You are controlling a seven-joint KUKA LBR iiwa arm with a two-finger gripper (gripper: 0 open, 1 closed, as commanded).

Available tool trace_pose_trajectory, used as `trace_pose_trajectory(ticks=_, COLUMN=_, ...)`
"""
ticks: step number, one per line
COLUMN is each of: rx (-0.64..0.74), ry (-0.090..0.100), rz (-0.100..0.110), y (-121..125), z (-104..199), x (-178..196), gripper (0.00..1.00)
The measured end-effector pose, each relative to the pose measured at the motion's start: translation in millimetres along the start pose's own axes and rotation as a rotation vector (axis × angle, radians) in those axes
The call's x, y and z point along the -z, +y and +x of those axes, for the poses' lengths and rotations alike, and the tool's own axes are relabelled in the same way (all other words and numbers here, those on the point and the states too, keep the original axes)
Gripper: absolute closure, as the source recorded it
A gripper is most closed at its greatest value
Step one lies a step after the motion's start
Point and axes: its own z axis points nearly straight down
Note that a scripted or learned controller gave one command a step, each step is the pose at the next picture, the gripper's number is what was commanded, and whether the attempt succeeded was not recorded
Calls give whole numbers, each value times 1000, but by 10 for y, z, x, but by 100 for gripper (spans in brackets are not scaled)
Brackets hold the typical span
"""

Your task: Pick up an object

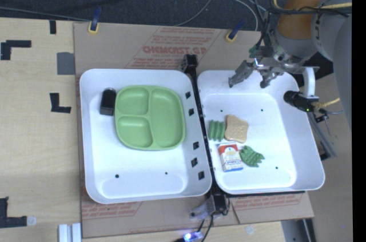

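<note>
My gripper (250, 78) hangs over the far edge of the right bin (286, 121), its two fingers spread apart with nothing between them. Well below it in that bin lie a tan slice of bread (237, 128), a green bean pod (216, 130), a small red and white carton (230, 157) and a green leafy piece (252, 156). In the left bin (97, 166) rests a green divided plate (150, 117), and a small black block (108, 101) sits at the plate's left.
The bins stand side by side on a cardboard sheet (171, 46), joined by a black-clipped seam (195, 121). Cables trail across the dark floor behind the bench. Blue and yellow clamps (233, 34) hold the cardboard's far edge.
</note>
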Motion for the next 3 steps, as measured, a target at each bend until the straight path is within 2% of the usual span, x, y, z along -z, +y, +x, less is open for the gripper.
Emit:
trace_pose_trajectory(ticks=2, rx=0, ry=-1, rz=1, y=14, z=-40, x=-915, gripper=0)
trace_pose_trajectory(ticks=3, rx=2, ry=0, rz=-3, y=25, z=-30, x=-783, gripper=100)
